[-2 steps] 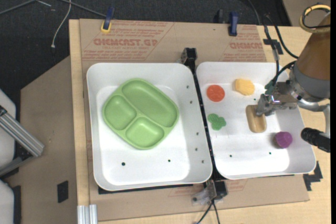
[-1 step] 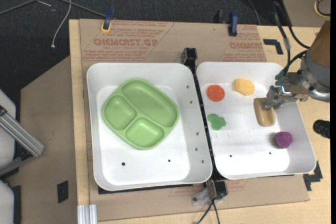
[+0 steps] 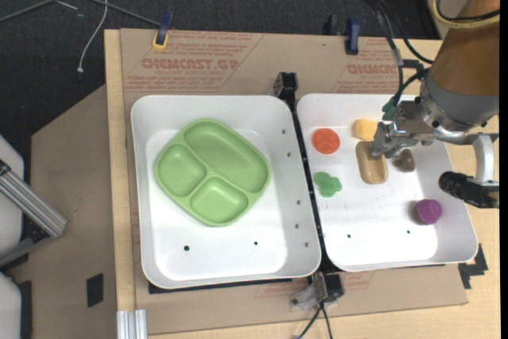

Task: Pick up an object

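In the right bin (image 3: 444, 246), toward its far side, the claw (image 3: 383, 147) is seen lowered over a tan, loaf-shaped object (image 3: 373, 167), with a yellow piece (image 3: 365, 128) just beside it on the far side and a small brownish item (image 3: 406, 161) just beside it on the right. Whether the claw is spread or closed cannot be told, as the wrist hardware covers it from above; contact with the tan object looks likely but is not confirmed, and nothing is visibly gripped. For a clean pick, the tan object is judged the natural target: it should be straddled across its narrow width, the descent kept vertical, and the neighbours not nudged, since crowding there could spoil the grip. A lift would best be made straight up. Elsewhere in the same bin an orange round (image 3: 325, 141), a green lump (image 3: 327, 185) and a purple ball (image 3: 429, 210) are noted, well apart. The left bin (image 3: 159, 250) carries a green divided tray (image 3: 212, 171).
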`<move>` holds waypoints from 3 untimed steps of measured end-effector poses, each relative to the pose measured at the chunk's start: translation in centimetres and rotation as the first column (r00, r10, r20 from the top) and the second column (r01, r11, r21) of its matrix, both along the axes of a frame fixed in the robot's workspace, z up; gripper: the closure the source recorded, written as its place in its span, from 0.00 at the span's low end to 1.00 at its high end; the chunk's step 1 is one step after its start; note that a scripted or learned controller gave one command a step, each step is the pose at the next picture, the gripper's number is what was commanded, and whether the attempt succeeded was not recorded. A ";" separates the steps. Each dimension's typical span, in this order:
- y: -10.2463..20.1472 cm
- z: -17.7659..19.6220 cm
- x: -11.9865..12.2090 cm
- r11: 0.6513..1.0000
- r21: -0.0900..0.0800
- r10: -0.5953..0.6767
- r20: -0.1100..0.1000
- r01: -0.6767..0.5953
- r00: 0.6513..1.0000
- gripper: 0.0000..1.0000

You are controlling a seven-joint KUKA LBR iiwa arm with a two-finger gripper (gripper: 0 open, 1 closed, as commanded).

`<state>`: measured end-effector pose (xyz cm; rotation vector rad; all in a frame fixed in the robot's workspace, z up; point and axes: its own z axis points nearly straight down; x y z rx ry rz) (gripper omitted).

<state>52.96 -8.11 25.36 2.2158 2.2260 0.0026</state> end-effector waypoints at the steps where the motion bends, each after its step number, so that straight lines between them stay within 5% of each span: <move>1: 4.8 -1.4 1.2 1.000 0.001 0.000 -0.005 0.000 1.000 1.00; 3: 16.4 -1.2 4.7 1.000 0.002 0.003 0.001 -0.003 1.000 1.00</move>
